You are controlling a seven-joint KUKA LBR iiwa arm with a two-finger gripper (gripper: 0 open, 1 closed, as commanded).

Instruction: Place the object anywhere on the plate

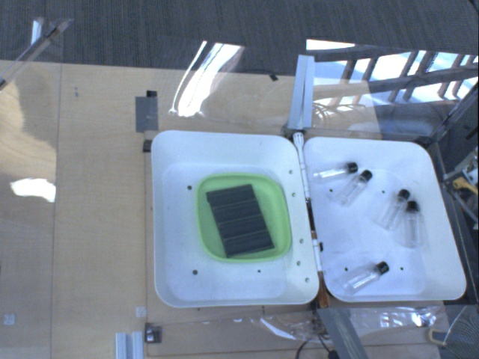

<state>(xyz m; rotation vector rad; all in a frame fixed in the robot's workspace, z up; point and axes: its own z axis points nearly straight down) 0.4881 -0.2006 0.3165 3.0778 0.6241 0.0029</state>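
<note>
Lying flat on the green plate point(281, 215) is a dark ridged block point(239, 221), set at a slight angle and well inside the rim. If that is the task's object, I am judging the placing done. The plate itself is sitting in the middle of the left bin point(161, 223), probably so a drop from above has room on every side. Five clear vials with black caps are lying on their sides in the right bin point(434, 223), two point(353, 188) near the back, two point(411, 223) towards the right wall, one point(367, 275) at the front, scattered as though waiting to be picked. How the claw is set I cannot tell. The table point(90, 223) is catching window glare.
</note>
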